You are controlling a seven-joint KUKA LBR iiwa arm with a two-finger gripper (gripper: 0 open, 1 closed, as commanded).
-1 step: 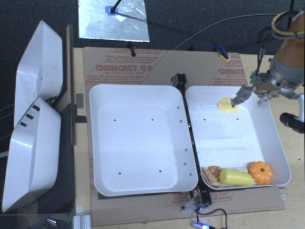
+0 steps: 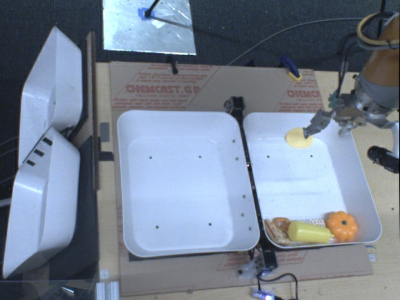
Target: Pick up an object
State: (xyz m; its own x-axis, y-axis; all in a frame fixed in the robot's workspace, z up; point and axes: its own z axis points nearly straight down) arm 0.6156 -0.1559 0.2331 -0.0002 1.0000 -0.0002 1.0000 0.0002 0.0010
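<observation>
Cardboard covers our bench under two white bins. Our hand, fingers spread and holding nothing, hangs beside the pale yellow disc in the right bin. We fear that flat disc may slip away as the fingers close.

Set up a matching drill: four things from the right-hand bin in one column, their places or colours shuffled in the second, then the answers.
Things:
1. pale yellow disc
2. orange pumpkin
3. yellow oblong piece
4. pretzel-like piece

Descriptions:
A. near right corner of the bin
B. brown, leftmost in the near row
C. far end, by the gripper
D. between the other two near-row items

Pairs: 1-C, 2-A, 3-D, 4-B
</observation>
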